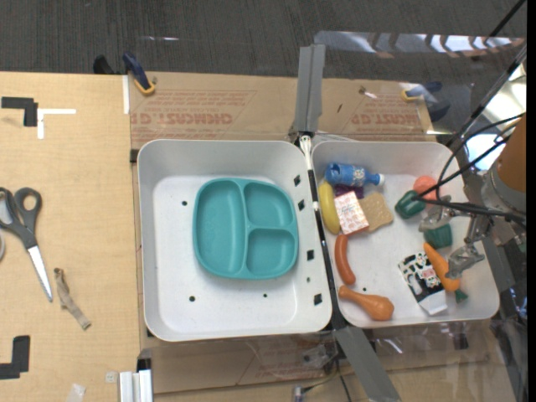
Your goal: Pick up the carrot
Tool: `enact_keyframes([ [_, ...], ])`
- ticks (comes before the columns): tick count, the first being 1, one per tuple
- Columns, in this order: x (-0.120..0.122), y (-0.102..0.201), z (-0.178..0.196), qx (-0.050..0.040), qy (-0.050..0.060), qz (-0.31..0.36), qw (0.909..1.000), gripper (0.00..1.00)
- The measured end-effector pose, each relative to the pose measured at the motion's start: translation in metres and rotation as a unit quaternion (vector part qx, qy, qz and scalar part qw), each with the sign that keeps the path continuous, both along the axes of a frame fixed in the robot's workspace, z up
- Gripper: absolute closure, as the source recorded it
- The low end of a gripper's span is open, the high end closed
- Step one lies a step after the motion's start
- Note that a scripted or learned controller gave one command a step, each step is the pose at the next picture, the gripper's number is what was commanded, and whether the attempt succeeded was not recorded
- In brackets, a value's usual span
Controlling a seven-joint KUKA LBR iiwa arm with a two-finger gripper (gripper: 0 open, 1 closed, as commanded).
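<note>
Bright, even overhead light, soft weak shadows. Glare off the clear panel (419, 44) at 1 o'clock and a blown-out white patch at 3 o'clock. White bins (159, 224) near overexposed. Overall slightly soft, low resolution; arm (511, 170) at 3 o'clock blurry.

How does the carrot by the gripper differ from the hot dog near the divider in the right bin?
The carrot is orange and tapered; the hot dog is red-orange with rounded ends. The carrot lies at the bin's right side beside the gripper, partly hidden by it; the hot dog lies in full view near the divider. Both are slim, elongated and lying flat in the right bin.
</note>
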State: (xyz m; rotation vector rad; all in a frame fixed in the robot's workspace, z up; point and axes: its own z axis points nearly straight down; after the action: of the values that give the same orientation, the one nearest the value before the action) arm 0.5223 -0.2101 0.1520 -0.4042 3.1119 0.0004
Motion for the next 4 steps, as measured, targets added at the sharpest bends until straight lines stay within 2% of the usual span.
enact_keyframes([
  [1, -0.019, -0.012, -0.043, -0.0022, -0.006, -0.074, 0.9972, 0.00],
  [2, -0.029, -0.003, -0.043, -0.0082, -0.017, -0.094, 0.9954, 0.00],
  [3, -0.027, 0.005, -0.044, -0.0084, -0.014, -0.104, 0.9944, 0.00],
  [4, -0.032, 0.006, -0.044, -0.0071, -0.018, -0.144, 0.9894, 0.00],
])
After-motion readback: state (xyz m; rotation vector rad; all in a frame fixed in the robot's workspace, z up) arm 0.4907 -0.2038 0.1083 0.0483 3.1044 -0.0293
